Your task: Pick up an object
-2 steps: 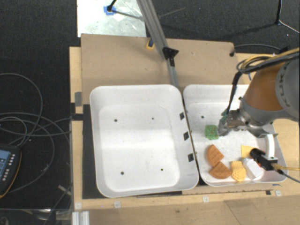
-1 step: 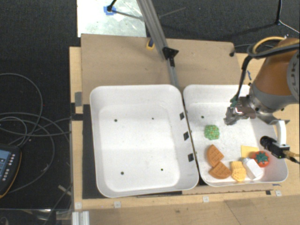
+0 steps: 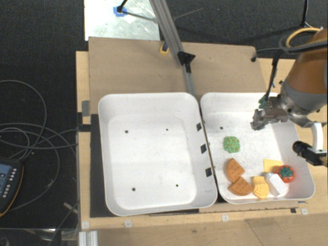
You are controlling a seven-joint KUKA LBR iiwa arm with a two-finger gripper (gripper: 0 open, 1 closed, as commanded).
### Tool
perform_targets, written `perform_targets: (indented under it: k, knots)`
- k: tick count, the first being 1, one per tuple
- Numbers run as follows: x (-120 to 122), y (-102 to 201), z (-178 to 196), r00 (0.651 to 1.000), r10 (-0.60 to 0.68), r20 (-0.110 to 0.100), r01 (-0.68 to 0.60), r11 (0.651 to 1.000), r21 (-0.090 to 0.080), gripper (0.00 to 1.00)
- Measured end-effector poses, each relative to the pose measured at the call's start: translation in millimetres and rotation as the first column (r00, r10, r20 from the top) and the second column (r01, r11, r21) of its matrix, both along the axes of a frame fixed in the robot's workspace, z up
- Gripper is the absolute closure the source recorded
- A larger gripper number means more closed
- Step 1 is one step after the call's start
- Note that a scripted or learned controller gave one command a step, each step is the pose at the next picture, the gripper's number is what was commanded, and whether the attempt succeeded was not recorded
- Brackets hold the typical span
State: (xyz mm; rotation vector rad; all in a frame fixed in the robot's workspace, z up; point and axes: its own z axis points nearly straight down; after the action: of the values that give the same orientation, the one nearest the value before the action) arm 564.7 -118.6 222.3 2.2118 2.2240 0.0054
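Two shallow white bins with rounded corners and a matte, moulded look sit side by side on a tan, board-like worktop (image 3: 220, 65). The left bin (image 3: 110, 152) has a few small dark dots on its floor. The right bin (image 3: 225, 111) holds the objects, gathered toward its near end: a knobbly green ball (image 3: 231, 144) like a head of broccoli, two orange-brown waffle-patterned pieces (image 3: 234, 169) (image 3: 241, 187), a paler yellow gridded biscuit shape (image 3: 261, 188), a smooth yellow wedge (image 3: 272, 164), a small white block (image 3: 277, 184), and a round orange-red item with a green top (image 3: 286, 173). The gripper (image 3: 259, 122), dark grey metal, hangs over the far right part of the right bin, apart from the green ball and well away from the rest; whether its fingers are apart or together cannot be told, and nothing is visible between them. No label or writing is legible on any item.
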Motion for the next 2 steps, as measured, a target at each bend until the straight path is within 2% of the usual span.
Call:
perform_targets:
  k: [2]
  knots:
    - [-16, 96, 17, 1.000, 0.006, -0.004, -0.006, 1.000, 0.004, 1.00]
